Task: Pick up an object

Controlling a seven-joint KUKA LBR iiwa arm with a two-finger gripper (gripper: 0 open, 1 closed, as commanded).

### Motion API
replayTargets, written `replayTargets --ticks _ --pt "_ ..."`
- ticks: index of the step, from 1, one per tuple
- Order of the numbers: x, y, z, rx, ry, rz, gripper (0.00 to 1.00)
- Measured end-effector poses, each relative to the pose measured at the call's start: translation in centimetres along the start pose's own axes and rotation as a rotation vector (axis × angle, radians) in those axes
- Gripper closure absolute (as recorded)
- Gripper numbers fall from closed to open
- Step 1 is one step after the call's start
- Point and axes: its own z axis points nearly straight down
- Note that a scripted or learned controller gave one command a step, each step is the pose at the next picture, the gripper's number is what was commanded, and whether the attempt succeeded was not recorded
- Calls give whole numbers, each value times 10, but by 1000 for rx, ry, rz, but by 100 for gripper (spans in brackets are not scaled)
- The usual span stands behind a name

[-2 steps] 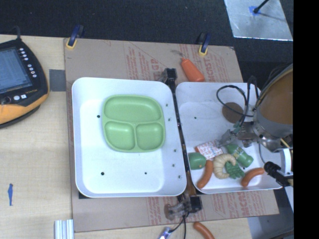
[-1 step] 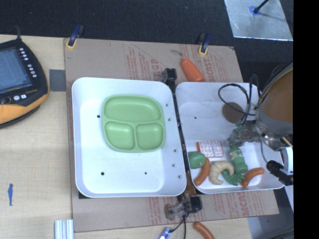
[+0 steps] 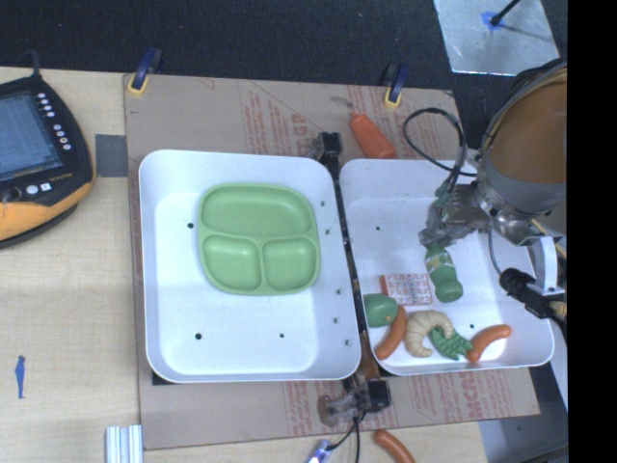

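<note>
The tool (image 3: 445, 228) hung low in the right bin (image 3: 381, 186), its tips right above a green bottle (image 3: 444, 276) that lay on the bin floor; whether the tool was wide or narrow could not be told. Just left of the bottle lay a small red-and-white card (image 3: 406, 286). Nearer the camera than the tool lay a green block (image 3: 380, 309), an orange sausage (image 3: 391, 334), a cream croissant (image 3: 425, 332), a green curved piece (image 3: 448, 341) and another orange sausage (image 3: 488, 342). Well to the tool's left, the left bin (image 3: 174, 355) held a green divided plate (image 3: 258, 237). Both bins sat on brown cardboard (image 3: 222, 99) clipped to the pale wooden surface (image 3: 58, 355). A carrot (image 3: 371, 136) lay on the cardboard beyond the tool. A control tablet (image 3: 34, 157) rested at the far left. Dark floor (image 3: 241, 13) lay beyond the surface.
</note>
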Motion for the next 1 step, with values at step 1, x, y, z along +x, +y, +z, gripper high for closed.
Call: replayTargets --ticks 1 --pt "62 19 -24 2 0 1 100"
